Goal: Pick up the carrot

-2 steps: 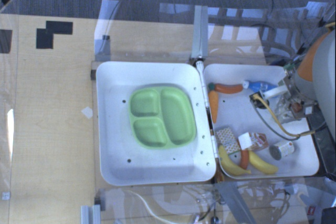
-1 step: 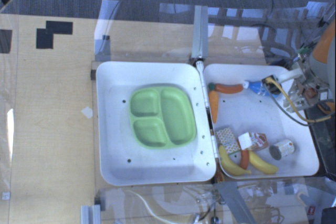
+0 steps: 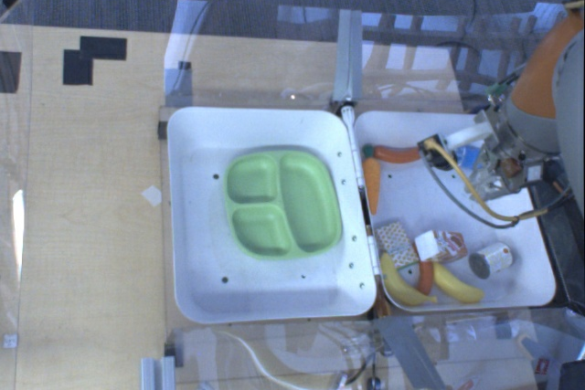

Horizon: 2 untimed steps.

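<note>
One carrot [image 3: 371, 183] lies upright along the right bin's left wall, left of our pincer [image 3: 484, 162]; its state we cannot tell.

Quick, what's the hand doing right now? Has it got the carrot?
Hand: cannot be told whether open or closed; it hovers over the right white bin. The orange tapered carrot lies apart, against the bin's left wall.
</note>
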Available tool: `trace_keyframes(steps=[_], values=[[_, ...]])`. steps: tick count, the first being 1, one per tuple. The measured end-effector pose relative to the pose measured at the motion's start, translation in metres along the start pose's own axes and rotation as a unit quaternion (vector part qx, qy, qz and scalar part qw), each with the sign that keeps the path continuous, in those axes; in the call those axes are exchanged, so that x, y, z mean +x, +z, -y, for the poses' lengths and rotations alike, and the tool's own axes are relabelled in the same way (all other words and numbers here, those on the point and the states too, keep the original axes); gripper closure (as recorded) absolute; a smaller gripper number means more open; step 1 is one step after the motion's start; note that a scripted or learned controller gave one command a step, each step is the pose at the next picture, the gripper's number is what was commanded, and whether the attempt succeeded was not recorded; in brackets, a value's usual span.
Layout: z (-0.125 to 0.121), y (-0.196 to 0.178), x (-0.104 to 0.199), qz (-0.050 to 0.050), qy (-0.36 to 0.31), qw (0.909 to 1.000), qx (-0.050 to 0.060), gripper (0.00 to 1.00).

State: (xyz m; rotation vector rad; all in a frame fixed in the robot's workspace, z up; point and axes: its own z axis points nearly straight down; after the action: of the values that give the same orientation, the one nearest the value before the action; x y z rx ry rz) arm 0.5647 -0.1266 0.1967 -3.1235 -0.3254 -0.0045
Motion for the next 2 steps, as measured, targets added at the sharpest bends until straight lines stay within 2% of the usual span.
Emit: trace_keyframes(steps=[1,2], values=[[0.005,0.092,-0.041,0.000,0.001,1.0000,-0.001,1.00],[0.072,0.012,-0.025,-0.001,-0.104,0.9946,-0.001,1.00]])
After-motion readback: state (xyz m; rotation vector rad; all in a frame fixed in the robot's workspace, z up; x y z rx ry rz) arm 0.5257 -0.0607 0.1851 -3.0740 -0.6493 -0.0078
